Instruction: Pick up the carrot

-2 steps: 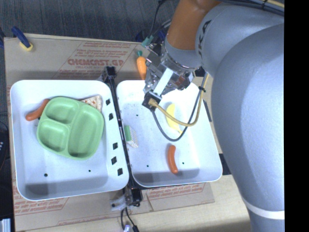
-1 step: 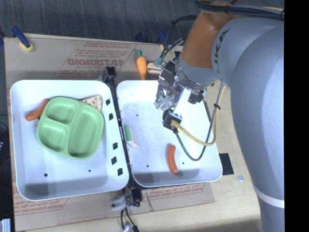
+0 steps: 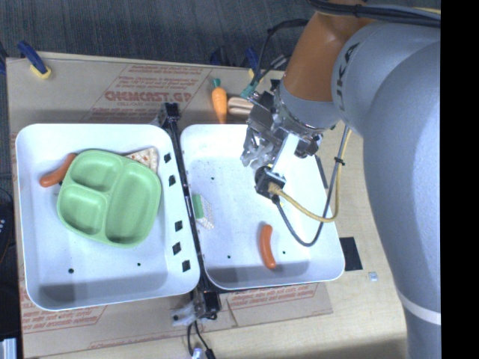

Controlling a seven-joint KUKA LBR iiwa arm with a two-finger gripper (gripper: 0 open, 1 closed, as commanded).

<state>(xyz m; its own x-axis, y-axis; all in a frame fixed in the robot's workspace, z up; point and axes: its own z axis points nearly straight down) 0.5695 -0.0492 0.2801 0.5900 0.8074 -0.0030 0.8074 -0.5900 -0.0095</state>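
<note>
Orange carrot (image 3: 218,103) lies on the cardboard (image 3: 142,88) just beyond the right bin's (image 3: 329,264) far rim, beside a tan item (image 3: 239,106). Gripper (image 3: 253,155) hangs over that bin's far part; whether it is spread or pinched I cannot tell. A sausage (image 3: 266,246) lies near its front. Left bin (image 3: 30,275) holds a green tray (image 3: 110,197).

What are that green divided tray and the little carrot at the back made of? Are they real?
The green tray looks like moulded plastic: one even colour, a soft matte sheen, rounded compartment edges. The carrot, outside the right bin's back edge, seems toy plastic too: flat bright orange with a green tip, though it's too small to be sure.
</note>
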